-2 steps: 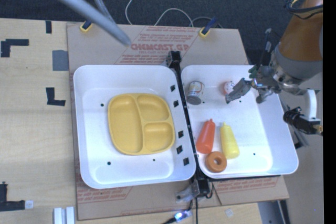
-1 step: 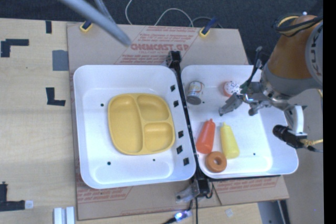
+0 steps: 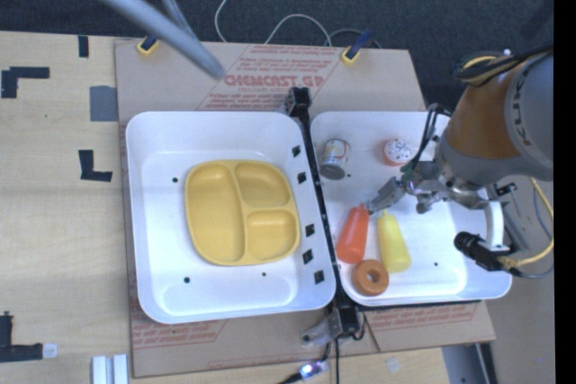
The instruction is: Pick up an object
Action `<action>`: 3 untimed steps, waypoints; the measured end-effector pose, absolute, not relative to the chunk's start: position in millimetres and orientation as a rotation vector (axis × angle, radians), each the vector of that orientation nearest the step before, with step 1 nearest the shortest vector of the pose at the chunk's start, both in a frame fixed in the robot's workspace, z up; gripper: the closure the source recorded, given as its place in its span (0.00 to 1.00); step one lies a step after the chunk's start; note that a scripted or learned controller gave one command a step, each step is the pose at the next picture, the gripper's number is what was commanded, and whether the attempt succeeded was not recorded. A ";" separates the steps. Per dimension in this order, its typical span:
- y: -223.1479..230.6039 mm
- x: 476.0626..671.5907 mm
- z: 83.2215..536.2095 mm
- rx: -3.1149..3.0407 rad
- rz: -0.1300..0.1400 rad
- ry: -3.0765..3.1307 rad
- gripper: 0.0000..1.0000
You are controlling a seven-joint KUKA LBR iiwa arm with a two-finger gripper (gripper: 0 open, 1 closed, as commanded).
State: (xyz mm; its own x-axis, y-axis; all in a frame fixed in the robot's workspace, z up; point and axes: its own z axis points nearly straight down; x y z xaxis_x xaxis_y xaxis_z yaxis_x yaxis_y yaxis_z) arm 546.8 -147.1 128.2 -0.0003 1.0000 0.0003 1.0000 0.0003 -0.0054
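Five small things to choose from on the arm's side of the black divider (image 3: 310, 193), all lying in the right bin (image 3: 450, 283). Hovering low over them now, the gripper (image 3: 385, 198), a little way out from the divider's middle; impossible to call its jaws apart or together from this angle, and nothing seen clamped in it. Likeliest target by my reckoning: the yellow bottle (image 3: 393, 243), lying flat, two places out from the divider's lower half, just below the gripper. Looks like light toy plastic, stiff, smooth and rounded, so prone to rolling or squirting out of a pinch; best taken across its narrow waist, square to its long axis. Snug between it and the divider, the orange bottle (image 3: 353, 234), lying alongside and leaving little room on that flank. Down by the divider's lower end, touching or nearly touching both bottles, a brown ring (image 3: 370, 277). Up beside the divider's upper half, a small metal can (image 3: 333, 157), and further out from it a little pinkish round piece (image 3: 396, 150), well apart from the bottles. Over on the divider's other side, the left bin (image 3: 153, 283), holding just a yellow sectioned plate (image 3: 241, 211), three compartments, nothing visible in them.
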 end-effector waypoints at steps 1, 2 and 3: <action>-147.3 547.7 83.5 -2.223 0.000 -2.225 0.00; -146.8 547.9 95.6 -2.222 0.000 -2.226 1.00; -137.6 547.1 142.1 -2.220 -0.003 -2.225 1.00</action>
State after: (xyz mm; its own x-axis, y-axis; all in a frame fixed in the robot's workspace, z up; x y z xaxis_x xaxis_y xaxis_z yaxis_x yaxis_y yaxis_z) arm 547.1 -137.6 142.1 -0.0025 1.0000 0.0001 1.0000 0.0025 0.0024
